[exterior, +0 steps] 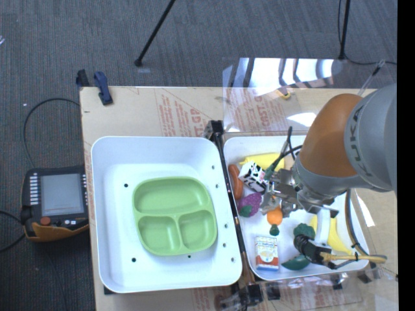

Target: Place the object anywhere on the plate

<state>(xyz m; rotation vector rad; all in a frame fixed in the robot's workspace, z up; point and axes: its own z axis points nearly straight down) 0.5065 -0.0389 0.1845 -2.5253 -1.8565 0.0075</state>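
End effector (277, 203) low among toys in right bin (363, 264), presumably picking, grip state indeterminable; plate (174, 216) bare in left bin (110, 173).

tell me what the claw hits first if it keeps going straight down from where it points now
Probably the small orange toy right under the claw in the right bin; the purple toy sits just beside. Depth is hard to judge.
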